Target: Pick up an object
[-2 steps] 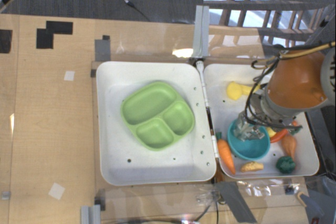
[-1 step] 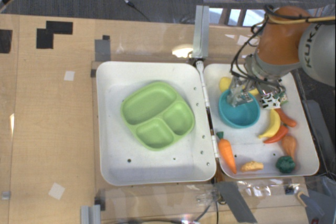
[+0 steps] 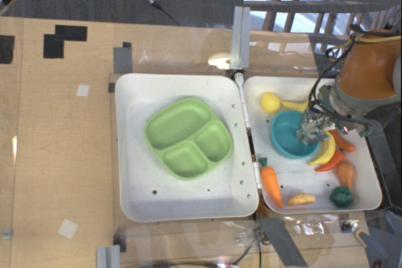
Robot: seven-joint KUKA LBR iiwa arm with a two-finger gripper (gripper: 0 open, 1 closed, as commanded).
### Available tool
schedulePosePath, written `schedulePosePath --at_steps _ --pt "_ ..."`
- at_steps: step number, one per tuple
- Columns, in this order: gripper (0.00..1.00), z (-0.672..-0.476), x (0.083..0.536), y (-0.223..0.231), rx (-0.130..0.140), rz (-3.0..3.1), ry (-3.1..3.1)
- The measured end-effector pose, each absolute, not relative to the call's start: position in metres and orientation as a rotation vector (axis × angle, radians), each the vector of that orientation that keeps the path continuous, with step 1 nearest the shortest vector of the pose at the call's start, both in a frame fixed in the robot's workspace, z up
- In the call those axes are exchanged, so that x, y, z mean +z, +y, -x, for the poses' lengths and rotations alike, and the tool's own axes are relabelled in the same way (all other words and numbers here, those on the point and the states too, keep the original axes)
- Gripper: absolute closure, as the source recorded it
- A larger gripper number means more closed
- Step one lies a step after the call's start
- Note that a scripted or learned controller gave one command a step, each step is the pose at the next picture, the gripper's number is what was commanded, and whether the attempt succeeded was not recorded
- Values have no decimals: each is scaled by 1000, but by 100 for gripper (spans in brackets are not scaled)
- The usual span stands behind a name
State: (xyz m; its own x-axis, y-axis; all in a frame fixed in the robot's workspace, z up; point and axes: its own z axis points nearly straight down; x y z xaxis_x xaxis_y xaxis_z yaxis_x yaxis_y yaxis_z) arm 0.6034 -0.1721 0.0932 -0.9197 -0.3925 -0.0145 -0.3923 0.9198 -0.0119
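Camera view puts my gripper (image 3: 312, 129) low over the right bin (image 3: 377, 198), at the right rim of the teal bowl (image 3: 290, 135) and just beside the banana (image 3: 325, 152); I cannot tell how it is set or whether it holds anything. The banana looks like the nearest thing to take: I judge it light, stiff, smooth plastic, likely slippery, best pinched across its thick middle. Around it lie a yellow pear-like toy (image 3: 270, 102), an orange carrot (image 3: 271, 184), a red-orange piece (image 3: 342, 140), a small tan piece (image 3: 301, 199) and a dark green piece (image 3: 342, 196). Things crowd close here, with the bin's right wall near. The left bin (image 3: 135, 185) carries a green divided plate (image 3: 188, 137), with open room above it.
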Motion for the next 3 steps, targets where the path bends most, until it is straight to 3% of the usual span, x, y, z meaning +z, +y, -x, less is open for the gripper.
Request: schedulePosePath --at_steps 1,2,3 --pt "0 -562 95 -79 -3 627 3056" --pt "100 -565 108 -77 -6 634 3042" --pt "100 -530 154 -95 -6 1074 2943"
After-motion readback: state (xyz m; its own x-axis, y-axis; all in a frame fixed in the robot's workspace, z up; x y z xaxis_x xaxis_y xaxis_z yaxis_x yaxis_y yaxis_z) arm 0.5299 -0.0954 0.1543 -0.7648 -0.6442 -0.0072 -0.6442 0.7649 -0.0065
